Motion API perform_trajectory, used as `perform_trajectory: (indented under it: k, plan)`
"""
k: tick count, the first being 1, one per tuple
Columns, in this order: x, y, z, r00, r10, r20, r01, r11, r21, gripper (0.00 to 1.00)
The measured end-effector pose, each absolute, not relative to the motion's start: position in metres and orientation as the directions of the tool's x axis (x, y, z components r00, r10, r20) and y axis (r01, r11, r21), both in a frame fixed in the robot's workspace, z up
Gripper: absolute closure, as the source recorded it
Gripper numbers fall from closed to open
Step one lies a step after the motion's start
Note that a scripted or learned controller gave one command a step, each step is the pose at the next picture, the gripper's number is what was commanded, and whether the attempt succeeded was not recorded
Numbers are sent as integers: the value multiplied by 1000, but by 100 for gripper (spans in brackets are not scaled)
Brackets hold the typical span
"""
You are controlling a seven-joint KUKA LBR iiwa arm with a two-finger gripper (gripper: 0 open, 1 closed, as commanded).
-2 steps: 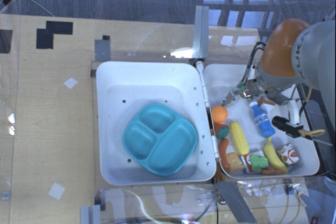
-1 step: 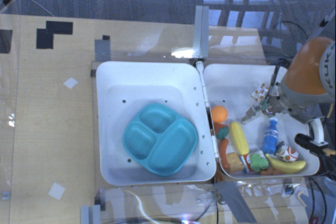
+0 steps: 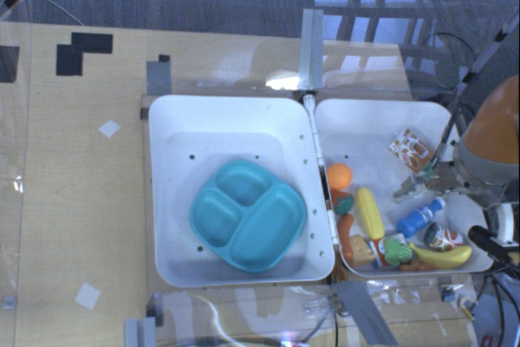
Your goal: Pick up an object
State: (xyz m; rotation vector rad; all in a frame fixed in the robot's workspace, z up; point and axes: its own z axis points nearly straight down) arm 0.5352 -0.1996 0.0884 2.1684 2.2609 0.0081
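A grey robot arm [image 3: 491, 138] with an orange band reaches in from the right over a light wooden surface [image 3: 73, 199] carrying two shallow white bins set side by side. Its gripper [image 3: 416, 184] hangs low inside the right bin [image 3: 366, 122], just above the bin floor, and whether it is released or clenched on anything cannot be told from this angle.

The toys it may choose from crowd the near half of that bin, likely because they were tipped in loose: an orange [image 3: 339, 175] against the dividing wall, a corn cob [image 3: 370, 213] beside it, a carrot [image 3: 346, 233], a green piece [image 3: 397, 253], a banana [image 3: 441, 257] along the front wall and a blue bottle [image 3: 419, 218] lying just below the gripper. A printed packet [image 3: 409, 149] sits apart, further back.

The left bin [image 3: 175, 126] holds one teal divided plate [image 3: 248, 214], flat and slightly askew, well away from the arm. Judging by position, the bottle or the packet looks the nearest candidate for a pick.
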Motion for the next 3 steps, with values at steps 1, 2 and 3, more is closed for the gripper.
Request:
perform_trajectory:
  k: [1, 2, 3]
  plan:
    - [492, -151, 90, -250, 968, -8, 968, 250, 15, 0]
    - [538, -119, 89, -29, 1000, -3, 999, 29, 16, 0]
    - [624, -92, 89, -109, 994, -10, 994, 109, 13, 0]
